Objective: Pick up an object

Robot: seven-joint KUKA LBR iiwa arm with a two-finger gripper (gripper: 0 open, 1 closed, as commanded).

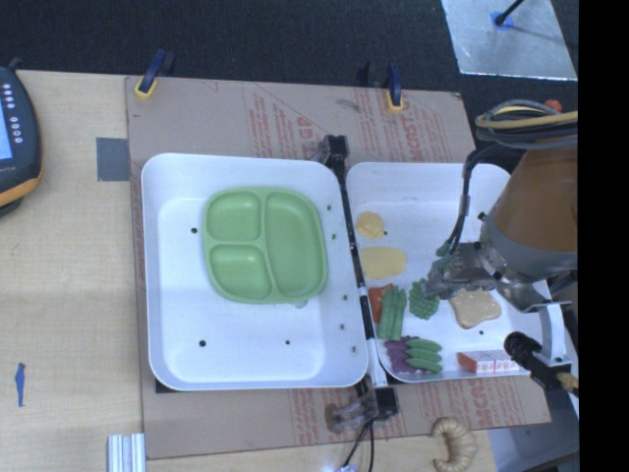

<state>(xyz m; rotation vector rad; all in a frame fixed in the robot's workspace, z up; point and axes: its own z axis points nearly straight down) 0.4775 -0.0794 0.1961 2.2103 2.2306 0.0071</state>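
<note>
The right bin holds several toy foods. A small yellow piece and a larger yellow piece lie at its left. Below them are a green cucumber-like piece, a broccoli floret, a slice of toast, purple grapes, a green pea pod and a red and white box. My gripper hangs low over the bin, just above and right of the broccoli and left of the toast. The arm's bulk hides the bin's right side.
The left bin bears a green divided plate in its upper half. Clamps sit between the bins. A handheld pendant lies at the far left, and a curled beige object lies in front of the right bin.
</note>
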